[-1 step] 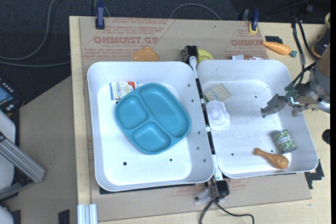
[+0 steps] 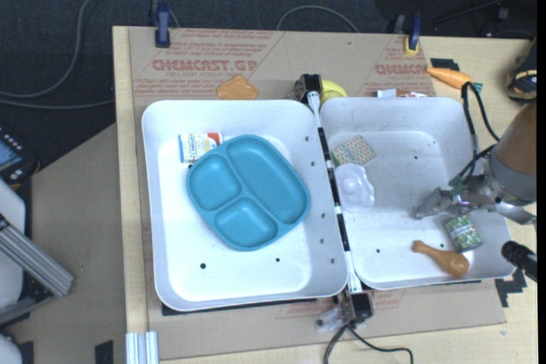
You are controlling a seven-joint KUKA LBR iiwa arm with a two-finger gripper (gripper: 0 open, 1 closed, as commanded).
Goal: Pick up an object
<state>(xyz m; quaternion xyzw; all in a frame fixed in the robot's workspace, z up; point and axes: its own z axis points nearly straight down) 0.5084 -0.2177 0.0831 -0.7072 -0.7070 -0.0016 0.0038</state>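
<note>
Small green patterned packet [image 2: 462, 231], the likeliest object of the pick, lies on the floor of the right bin [image 2: 401, 264] near its right wall, just below the tool [image 2: 450, 202] and apparently touching or nearly touching it. The tool reaches in from the right at bin-floor level; whether it is released or clenched cannot be told from this angle, and nothing is seen held in it. Just beside the packet, toward the front rim, lies a brown gourd-shaped piece [image 2: 442, 257]; a clear crumpled wrapper [image 2: 353, 186] and a netted pad [image 2: 355, 151] rest well apart, near the divider. The left bin [image 2: 247, 273] carries a blue divided plate [image 2: 247, 191] and a small carton [image 2: 198, 144]. By this evidence the approach appears done; closing, securing and lifting off the table remain.
</note>
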